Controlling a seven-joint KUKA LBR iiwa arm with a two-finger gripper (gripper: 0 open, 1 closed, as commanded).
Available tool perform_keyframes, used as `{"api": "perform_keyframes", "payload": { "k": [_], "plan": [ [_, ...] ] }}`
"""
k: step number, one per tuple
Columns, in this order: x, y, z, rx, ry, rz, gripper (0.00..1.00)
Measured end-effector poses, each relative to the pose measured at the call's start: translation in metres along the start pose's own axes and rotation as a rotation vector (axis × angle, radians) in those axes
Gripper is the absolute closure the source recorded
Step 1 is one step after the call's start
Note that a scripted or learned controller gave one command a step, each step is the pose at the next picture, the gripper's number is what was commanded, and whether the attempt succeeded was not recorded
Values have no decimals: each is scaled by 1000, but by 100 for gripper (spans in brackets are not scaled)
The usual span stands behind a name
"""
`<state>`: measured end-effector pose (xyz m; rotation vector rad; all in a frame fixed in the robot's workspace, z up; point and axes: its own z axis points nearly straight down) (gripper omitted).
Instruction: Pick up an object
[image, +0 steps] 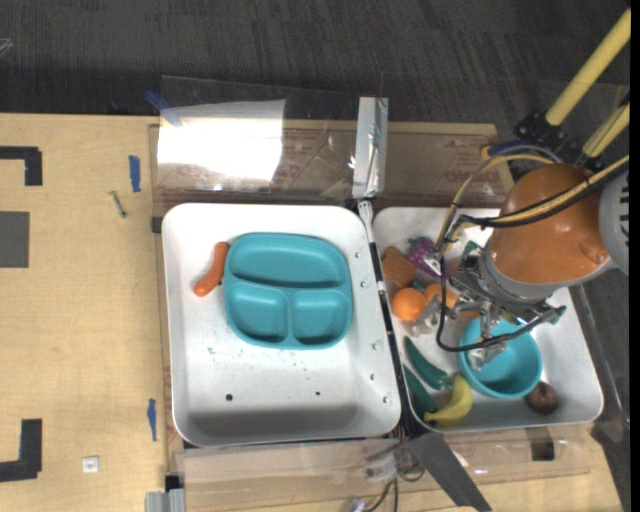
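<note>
Nearest the camera, in the right bin (585, 375), a banana (455, 402) is lying at the front edge, just beside a dark teal piece (425, 368) and touching the rim of a blue bowl (508, 366). A small brown item (542, 397) is sitting at the bowl's right, near the bin's front corner. The gripper (487, 338) is hanging over the bowl's near-left rim with cables looping around it; cannot tell how the jaws are standing, too cluttered, and nothing is showing as held. Just left of it an orange ball (409, 303) is resting by the bin's left wall, with a brownish item (398, 266) behind it and a purple thing (424, 254) further back, partly hidden by cables. The arm (548, 232), orange band up top, is covering the bin's back right. In the left bin (190, 330) a teal divided plate (289, 288) is lying near the back, a carrot (211, 270) touching its left edge, tilted. Beyond both bins clear plastic sheeting (260, 150) is lying flat on the bench (70, 330).
</note>
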<state>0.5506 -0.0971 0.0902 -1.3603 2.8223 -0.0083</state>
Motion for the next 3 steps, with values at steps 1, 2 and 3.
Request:
{"api": "perform_keyframes", "payload": {
  "k": [1, 2, 3],
  "plan": [
    [-7, -16, 0, 0, -2, 99, 0],
    [4, -5, 0, 3, -3, 179, 0],
    [1, -9, -16, 16, -12, 178, 100]
  ]
}}
